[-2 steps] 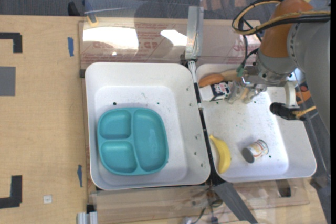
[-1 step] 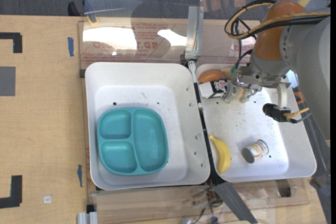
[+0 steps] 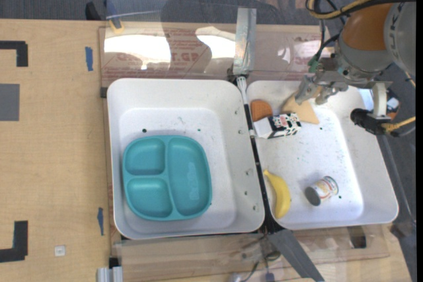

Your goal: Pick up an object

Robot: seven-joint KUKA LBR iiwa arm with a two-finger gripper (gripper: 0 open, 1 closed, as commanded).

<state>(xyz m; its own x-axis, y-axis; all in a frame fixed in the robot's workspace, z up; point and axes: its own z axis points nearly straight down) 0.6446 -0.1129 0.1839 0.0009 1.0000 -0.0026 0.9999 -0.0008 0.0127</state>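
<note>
**Camera view: arm over the right bin's far end**

Nearest, in the right bin (image 3: 370, 205): a banana (image 3: 279, 193) lies along the left wall, curved, tip pointing toward the near edge. Beside it, well apart, a small can (image 3: 322, 190) lies on its side, its end toward the camera.

Left bin (image 3: 119, 142): a teal divided plate (image 3: 168, 177) sits flat in the near half, three compartments.

Farther back in the right bin: a black-and-white carton (image 3: 280, 125) lies tipped near the left wall. Just behind it, a round orange-brown piece (image 3: 261, 107). A tan wedge (image 3: 301, 110) lies beside the carton, at the far end.

Gripper (image 3: 319, 90) hangs over the wedge, its tips right at the wedge's upper edge. Contact uncertain; nothing clearly between the fingers. Cannot tell how wide they stand.

Clear plastic sheeting (image 3: 198, 43) stands behind both bins.
</note>
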